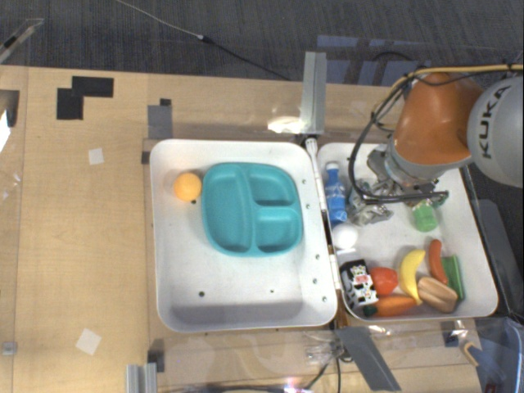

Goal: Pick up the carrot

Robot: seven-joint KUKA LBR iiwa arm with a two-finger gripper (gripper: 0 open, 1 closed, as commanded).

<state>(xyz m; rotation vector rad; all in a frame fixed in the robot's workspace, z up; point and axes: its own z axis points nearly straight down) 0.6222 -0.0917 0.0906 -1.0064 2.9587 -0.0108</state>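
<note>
The carrot (pixel 397 305), an orange tapered piece, lies flat along the front wall of the right bin (pixel 479 244). It sits just in front of a red tomato (pixel 384 280) and left of a tan bun (pixel 436 293). My gripper (pixel 371 210) hangs under the orange wrist band over the back half of the right bin. It is well behind the carrot, next to a blue bottle (pixel 333 193). Nothing shows in its grasp.
Around the carrot are a black-and-white toy (pixel 357 282), a banana (pixel 411 270), a red sausage (pixel 436 260) and a green piece (pixel 453 275). A white ball (pixel 346 237) and a green block (pixel 425 217) lie nearer the gripper. The left bin (pixel 176 285) holds a teal divided plate (pixel 251 207) and an orange ball (pixel 187 187).
</note>
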